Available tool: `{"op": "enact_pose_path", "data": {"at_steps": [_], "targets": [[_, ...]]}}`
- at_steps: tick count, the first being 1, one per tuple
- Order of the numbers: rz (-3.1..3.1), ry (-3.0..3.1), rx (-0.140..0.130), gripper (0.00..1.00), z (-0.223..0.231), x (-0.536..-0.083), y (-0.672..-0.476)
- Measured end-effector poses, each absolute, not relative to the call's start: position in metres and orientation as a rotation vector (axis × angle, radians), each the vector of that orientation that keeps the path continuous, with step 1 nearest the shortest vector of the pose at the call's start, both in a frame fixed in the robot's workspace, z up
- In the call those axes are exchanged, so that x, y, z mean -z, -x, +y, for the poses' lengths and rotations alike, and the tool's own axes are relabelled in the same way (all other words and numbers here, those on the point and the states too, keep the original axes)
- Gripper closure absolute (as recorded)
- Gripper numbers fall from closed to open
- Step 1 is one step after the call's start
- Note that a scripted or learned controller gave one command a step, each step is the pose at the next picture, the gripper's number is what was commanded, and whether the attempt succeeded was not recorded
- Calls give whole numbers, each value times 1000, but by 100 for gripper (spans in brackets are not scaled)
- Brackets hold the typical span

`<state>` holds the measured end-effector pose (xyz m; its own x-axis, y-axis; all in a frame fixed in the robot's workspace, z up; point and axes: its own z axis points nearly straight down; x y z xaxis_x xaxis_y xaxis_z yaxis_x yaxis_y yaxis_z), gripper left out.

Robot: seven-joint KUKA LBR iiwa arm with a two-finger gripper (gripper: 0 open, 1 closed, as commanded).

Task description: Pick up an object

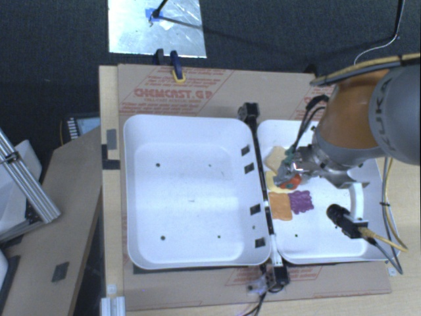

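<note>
My gripper (287, 174) hangs low over the left part of the right bin (316, 252), reaching in from the right. Right under it lies a small red-orange object (288, 184), partly hidden by the gripper. A pale yellow piece (274, 155) lies just beyond it toward the bin's back left. In front sit an orange flat piece (280, 207) and a purple grape-like cluster (302, 201), side by side. Whether anything sits between the fingers is hidden from this angle.
The left bin (191, 189) stands beside the right one, with a black divider rail (260, 183) between them. Both rest on a cardboard sheet (197, 91). A metal frame (26, 183) stands at the far left.
</note>
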<state>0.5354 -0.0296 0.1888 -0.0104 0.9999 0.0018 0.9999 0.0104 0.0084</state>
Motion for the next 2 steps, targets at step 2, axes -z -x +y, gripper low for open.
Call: {"op": "enact_pose_path", "data": {"at_steps": [2], "targets": [[2224, -2203, -29, 100, 80, -388, -542]]}}
